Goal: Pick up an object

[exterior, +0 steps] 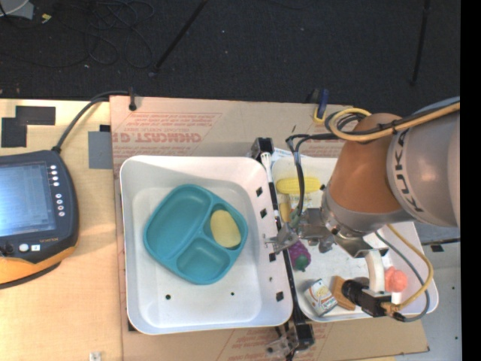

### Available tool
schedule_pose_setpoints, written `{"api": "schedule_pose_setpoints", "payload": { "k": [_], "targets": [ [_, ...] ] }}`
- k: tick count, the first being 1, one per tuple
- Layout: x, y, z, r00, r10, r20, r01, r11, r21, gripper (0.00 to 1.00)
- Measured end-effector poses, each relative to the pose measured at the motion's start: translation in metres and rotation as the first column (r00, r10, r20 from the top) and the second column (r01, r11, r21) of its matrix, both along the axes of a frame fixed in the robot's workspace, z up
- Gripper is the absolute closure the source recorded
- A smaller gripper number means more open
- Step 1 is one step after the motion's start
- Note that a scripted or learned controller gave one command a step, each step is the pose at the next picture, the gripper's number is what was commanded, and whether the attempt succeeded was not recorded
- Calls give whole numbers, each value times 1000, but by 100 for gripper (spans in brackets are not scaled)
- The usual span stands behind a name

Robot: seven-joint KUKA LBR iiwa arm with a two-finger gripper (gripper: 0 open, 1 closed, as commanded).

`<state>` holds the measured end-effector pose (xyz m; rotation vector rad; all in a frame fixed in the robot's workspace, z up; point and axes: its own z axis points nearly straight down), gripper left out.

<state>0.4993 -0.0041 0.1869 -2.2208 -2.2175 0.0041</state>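
My likeliest target is the small purple grape-like toy (301,256), knobbly and rounded, lying near the left wall of the right white plastic bin (421,307). My end effector (289,237) hangs just above and beside it, close against the divide between the bins. I cannot tell how it is set, because my own wrist and cables cover it.

I judge the wall to be the main risk: a descent this near it could strike the rim or push the toy against the side instead of enclosing it. The toy's bumpy, round form looks ready to roll or squirt free.

Nearby lie a smooth yellow banana-shaped toy (294,186), a small printed carton (323,296), a brown oblong piece (345,292) and a pink rounded object (396,280).

In the left white bin (150,299) a glossy teal compartment tray (194,234) holds a pale yellow egg-shaped lump (225,228). Brown cardboard (165,130) covers the surface beneath.
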Motion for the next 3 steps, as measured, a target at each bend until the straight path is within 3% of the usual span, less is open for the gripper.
{"api": "schedule_pose_setpoints", "payload": {
  "k": [1,2,3],
  "targets": [
    [53,-49,0,1000,-1,4,1,1000,-2,0],
    [19,-176,-29,1000,-10,-3,10,1000,-4,0],
    [-26,-121,-102,1000,-2,1,2,1000,2,0]
  ]
}}
